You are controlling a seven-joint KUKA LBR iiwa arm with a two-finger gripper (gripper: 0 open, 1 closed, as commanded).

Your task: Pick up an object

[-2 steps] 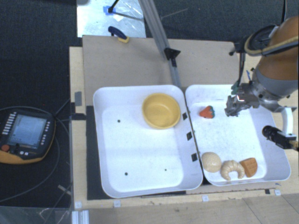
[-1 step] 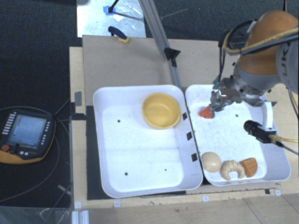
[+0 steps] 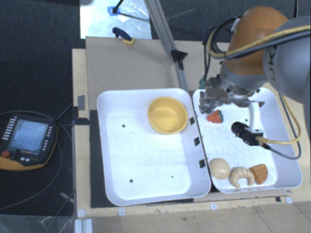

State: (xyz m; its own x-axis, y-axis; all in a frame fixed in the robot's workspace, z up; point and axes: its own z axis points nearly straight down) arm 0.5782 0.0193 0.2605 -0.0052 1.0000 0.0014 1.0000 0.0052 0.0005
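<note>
At centre frame a yellow bowl (image 3: 167,115) sits against the upper edge of the left bin (image 3: 116,178), whose floor offers wide room. Right of the divider, the gripper (image 3: 210,102) hangs over a red strawberry-like piece (image 3: 215,116) near the right bin's (image 3: 286,178) upper-left corner (likely the target); its grip cannot be told. Three bread-like pieces (image 3: 239,174) crowd the lower edge.

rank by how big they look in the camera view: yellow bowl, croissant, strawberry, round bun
1. yellow bowl
2. croissant
3. round bun, close to the croissant, so unsure
4. strawberry, partly hidden by the gripper
</note>
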